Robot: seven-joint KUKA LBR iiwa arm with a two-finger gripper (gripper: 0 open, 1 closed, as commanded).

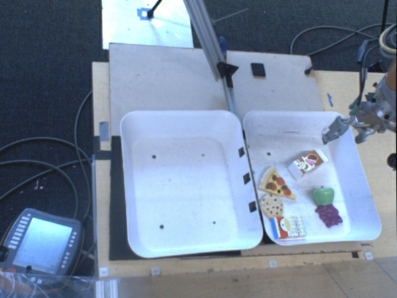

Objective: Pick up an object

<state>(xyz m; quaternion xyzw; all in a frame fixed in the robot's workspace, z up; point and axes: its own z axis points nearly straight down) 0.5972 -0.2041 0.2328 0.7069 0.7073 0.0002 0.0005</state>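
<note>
The right bin (282, 124) holds several toy foods: a white and red carton (307, 164), a pizza slice (276, 184), a cookie (271, 205), a green apple (323, 195), purple grapes (329, 215) and a small colourful box (290, 227). My gripper (348, 133) hangs over the bin's far right corner, above and to the right of the carton. Its two fingers are spread apart, open, with nothing between them.
The left bin (186, 179) lies beside the right one, joined along a divider with black clips (247, 179). A slanted metal pole (208, 33) rises behind the bins. Cables run over the bench's back right, and a teach pendant (40, 241) rests at lower left.
</note>
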